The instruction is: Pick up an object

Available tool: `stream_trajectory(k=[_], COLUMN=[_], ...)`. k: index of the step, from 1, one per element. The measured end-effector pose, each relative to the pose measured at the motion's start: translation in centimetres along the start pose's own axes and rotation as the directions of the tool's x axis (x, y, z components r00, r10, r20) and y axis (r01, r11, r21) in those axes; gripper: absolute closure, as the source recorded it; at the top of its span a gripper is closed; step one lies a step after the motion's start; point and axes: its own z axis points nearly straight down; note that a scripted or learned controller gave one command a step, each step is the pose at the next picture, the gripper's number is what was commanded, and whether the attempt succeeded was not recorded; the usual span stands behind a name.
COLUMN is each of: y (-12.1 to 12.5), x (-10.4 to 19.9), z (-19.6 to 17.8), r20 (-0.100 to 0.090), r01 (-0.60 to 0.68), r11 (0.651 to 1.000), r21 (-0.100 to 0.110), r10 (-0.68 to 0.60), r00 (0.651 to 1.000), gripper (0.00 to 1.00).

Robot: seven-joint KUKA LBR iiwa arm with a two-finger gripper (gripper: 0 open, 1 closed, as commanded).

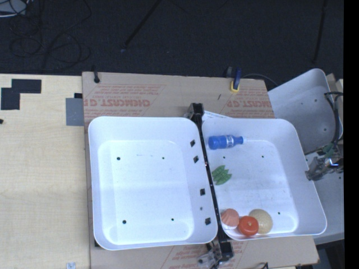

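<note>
A blue bottle (225, 142) is lying in the right bin (305, 167), with a green leaf (221, 175) below it. A red ball (248, 225) is sitting at the near edge between two pale round things. Whether the jaws are wide or narrow, I cannot tell.

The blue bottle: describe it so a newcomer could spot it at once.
Look in the right bin, along its far wall near the black divider. The blue bottle lies on its side there. It is the only blue, elongated item; the green piece and three round things lie nearer the camera.
</note>
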Motion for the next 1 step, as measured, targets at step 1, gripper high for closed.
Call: stream_trajectory(k=[1], y=[6.80], x=[-0.02], z=[5.14], r20=[0.001], r01=[0.003], r11=[1.000], r21=[-0.003], r10=[-0.003], r00=[1.000], gripper=[1.00])
